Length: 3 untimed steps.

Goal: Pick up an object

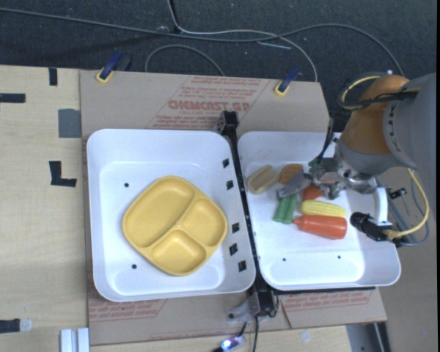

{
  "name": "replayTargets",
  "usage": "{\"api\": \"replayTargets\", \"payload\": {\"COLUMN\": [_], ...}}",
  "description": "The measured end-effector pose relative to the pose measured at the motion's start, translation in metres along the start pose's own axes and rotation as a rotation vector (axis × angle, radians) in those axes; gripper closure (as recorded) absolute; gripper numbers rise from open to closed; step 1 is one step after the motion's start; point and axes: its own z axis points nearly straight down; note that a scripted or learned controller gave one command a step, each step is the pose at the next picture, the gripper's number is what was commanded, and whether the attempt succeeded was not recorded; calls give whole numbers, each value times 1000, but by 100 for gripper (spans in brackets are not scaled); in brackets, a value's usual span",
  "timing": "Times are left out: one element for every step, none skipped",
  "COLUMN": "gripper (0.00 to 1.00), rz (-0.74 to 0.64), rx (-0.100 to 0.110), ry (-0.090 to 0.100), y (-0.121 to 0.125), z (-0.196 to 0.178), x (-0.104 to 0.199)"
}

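Reaching in from three o'clock, the grey arm with its orange band (374, 119) sets the two-finger gripper (317, 184) low over the cluster of toy foods at the centre of the right-hand shallow white bin (279, 270); how far its fingers are parted, and whether anything sits between them, cannot be told at this angle. Five small plastic pieces lie in that cluster, one of each kind. One orange-red carrot-shaped piece (323, 226), long and tapered, lies at five o'clock of the group, touching one yellow corn cob (323, 209) just above it. One green pod-like piece (284, 210) lies tilted at seven o'clock, one tan oval bread-like piece (261, 179) sits at ten o'clock, and one brown rounded piece (290, 173) sits at twelve o'clock, just beside the gripper. Something small and red shows under the gripper tip, too hidden to identify. One yellow plastic plate with three compartments (175, 224) lies alone in the middle of the left-hand shallow white bin (106, 149). Two bins stand side by side, touching along their inner edges.
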Motion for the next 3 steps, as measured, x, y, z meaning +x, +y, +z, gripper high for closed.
{"api": "replayTargets", "payload": {"gripper": [100, 100, 100], "rz": [0, 0, 0], "rx": [-6, -11, -11], "ry": [0, -1, -2], "y": [2, 0, 0], "z": [-15, -75, -128], "x": [0, 7, 7]}}
